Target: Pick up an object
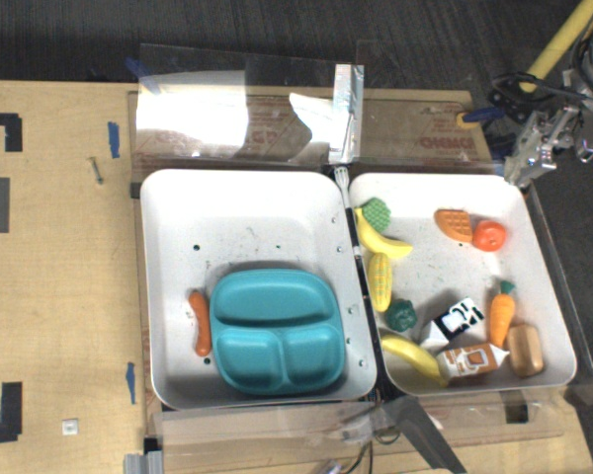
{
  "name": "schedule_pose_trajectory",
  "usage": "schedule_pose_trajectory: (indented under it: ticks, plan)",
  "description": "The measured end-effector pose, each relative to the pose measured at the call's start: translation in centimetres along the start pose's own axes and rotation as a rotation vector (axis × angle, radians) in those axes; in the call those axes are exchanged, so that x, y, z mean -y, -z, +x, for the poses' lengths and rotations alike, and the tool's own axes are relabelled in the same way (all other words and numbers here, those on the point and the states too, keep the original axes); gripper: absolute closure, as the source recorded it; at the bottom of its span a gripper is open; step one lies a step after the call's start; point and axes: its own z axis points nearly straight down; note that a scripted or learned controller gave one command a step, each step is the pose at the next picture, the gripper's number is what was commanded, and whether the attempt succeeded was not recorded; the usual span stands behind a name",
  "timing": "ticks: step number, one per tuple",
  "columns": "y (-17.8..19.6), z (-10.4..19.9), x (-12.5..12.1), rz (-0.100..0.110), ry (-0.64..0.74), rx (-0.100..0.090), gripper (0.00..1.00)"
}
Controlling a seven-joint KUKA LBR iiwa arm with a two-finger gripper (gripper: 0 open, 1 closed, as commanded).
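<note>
The gripper (536,156) is being held at the far right corner of the right bin (427,192), just outside its rim. Whether it is wide or narrow cannot be told at this size, and nothing is being seen carried. The pick is being judged as not yet begun: choice, descent, closing and lift are all left.

The arm is being kept high and back, with cabling bunched behind the wrist.

Nearest the tool, inside the rim, an orange waffle-like piece (455,225) and a tomato (490,236) are lying touching. Farther off, a carrot (501,310), a brown loaf (525,351), a small carton (471,359) and two bananas (382,243) are lying. Farthest, in the left bin (178,205), a teal divided tray (275,330) and a sausage (202,322) are resting.
</note>
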Motion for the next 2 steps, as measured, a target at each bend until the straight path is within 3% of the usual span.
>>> schedule_pose_trajectory:
  ticks: [1, 2]
  plan:
    - [1.8, -0.9, 0.9, 0.0, -0.15, 0.009, 1.0]
    - [4.9, -1.7, 3.1, 0.001, -0.216, 0.01, 1.0]
